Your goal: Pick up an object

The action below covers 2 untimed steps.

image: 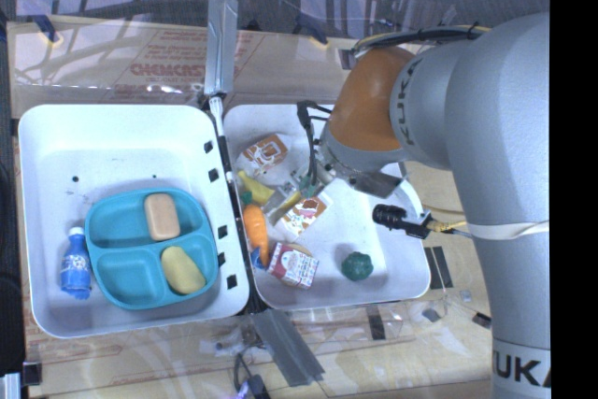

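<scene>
- Nearest us, the grey arm (pixel 495 192) fills the right of the view, its orange band above the right bin (pixel 411 280).
- We place the hand (pixel 306 179) low in that bin's middle-left; whether it is spread or pressed together we cannot tell.
- A small carton (pixel 305 213) lies just below it, long axis slanting, touching or nearly so.
- A carrot (pixel 256 235) lies further lower-left; a green ball (pixel 357 265) sits lower-right, well apart.
- We judge the carton the nearest pick.

arm (pixel 467 107): reaches in from right, bent down | orange band (pixel 369 103): above wrist
</scene>
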### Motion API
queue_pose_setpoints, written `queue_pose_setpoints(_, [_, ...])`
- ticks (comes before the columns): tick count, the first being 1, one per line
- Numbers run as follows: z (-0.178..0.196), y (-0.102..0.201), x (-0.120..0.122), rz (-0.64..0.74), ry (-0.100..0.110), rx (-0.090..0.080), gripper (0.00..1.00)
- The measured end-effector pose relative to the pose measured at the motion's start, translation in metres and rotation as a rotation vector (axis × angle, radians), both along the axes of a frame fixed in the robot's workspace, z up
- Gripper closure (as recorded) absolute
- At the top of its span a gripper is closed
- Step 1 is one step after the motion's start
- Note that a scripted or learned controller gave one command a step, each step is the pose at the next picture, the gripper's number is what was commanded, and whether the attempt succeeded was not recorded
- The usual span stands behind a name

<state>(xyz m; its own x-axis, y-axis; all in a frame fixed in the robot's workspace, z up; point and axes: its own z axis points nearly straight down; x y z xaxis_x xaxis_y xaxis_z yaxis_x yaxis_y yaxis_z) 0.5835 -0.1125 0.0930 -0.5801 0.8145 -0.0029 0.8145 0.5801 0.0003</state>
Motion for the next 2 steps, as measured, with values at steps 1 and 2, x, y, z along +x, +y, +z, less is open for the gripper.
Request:
queue_pose_setpoints(1, [0.051,-0.013,0.023,0.059,-0.002,0.001,0.0])
queue_pose_setpoints(2, [0.008,0.002,-0.012,-0.009,0.001,0.002,0.0])
